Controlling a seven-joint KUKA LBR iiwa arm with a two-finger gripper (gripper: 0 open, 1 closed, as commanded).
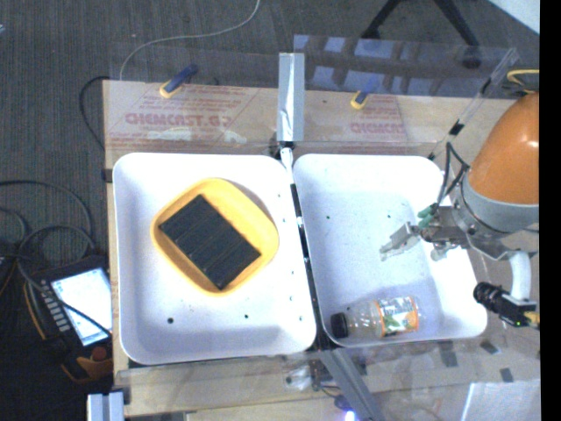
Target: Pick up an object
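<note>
The tool (396,241) hung over the middle of the right bin (351,191), its fingers spread apart with nothing between them. A small plastic bottle (377,317) (clear, with an orange label and a dark cap) lay on its side against that bin's near wall, apart from the tool and nearer the camera. In the left bin (131,191) sat a yellow dish (254,213) carrying a dark ribbed slab (209,239).

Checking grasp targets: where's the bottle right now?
In the camera view, the bottle lies on its side in the right bin, against its near wall, below and left of the gripper.
</note>
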